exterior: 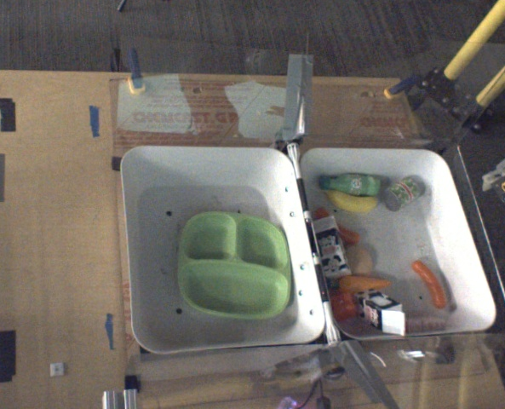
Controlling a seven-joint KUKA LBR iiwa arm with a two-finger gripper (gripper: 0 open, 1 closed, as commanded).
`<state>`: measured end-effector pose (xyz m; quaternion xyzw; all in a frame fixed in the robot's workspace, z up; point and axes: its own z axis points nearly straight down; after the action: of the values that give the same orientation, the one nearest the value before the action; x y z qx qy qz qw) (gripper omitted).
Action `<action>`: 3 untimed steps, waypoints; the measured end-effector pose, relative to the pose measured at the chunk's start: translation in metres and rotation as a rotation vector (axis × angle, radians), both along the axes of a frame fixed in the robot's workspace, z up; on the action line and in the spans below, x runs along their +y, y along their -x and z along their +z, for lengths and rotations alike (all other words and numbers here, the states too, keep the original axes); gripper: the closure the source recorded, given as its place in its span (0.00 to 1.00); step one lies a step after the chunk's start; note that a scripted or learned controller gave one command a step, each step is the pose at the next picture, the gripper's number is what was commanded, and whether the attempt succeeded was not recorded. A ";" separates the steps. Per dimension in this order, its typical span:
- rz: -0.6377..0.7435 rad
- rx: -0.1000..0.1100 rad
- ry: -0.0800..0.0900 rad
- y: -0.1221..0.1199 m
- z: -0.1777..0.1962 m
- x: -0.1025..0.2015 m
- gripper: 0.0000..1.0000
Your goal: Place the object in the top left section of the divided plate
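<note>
The left bin (141, 254) holds a green divided plate (234, 265), lying flat near its middle with white floor bare on every side. The right bin (456, 203) holds the objects: a green bottle (351, 182) at the far side, a banana (354, 201) just beside it, a small can (403, 192) to their right, a carton (330, 247) against the left wall, a carrot (364, 283), a sausage (430, 283) towards the right, and a small box (381, 311) at the near edge. The gripper's state cannot be told.
</note>
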<state>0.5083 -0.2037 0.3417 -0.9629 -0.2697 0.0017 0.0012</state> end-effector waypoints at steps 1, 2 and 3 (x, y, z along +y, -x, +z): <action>0.168 -0.004 0.002 -0.034 0.019 0.016 0.00; 0.172 -0.004 0.004 -0.035 0.029 0.017 1.00; 0.173 -0.003 0.003 -0.035 0.029 0.017 0.00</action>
<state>0.5435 -0.1866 0.3706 -0.9361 -0.3517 0.0007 -0.0010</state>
